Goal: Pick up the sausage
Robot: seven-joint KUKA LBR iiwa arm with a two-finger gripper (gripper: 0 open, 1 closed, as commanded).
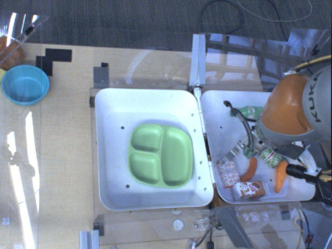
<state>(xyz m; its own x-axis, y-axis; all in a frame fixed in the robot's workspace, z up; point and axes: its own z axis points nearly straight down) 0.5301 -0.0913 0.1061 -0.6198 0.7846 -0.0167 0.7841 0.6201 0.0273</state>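
Note:
The sausage [250,169] is a short reddish-orange link lying near the front of the right bin [218,108], tilted slightly from upright in the view. My gripper [245,149] hangs low in that bin, just above and behind the sausage's upper end, under the grey wrist and orange band [288,105]. The arm's bulk hides most of the gripper. Nothing visibly sits in its grasp.
Around the sausage lie a small reddish patterned packet [227,173], a brown and white carton [250,190], an orange carrot [280,177], a green packet [270,156] and a green item [252,111]. The left bin [111,139] holds a green divided plate [161,154]. A blue bowl [25,84] stands far left.

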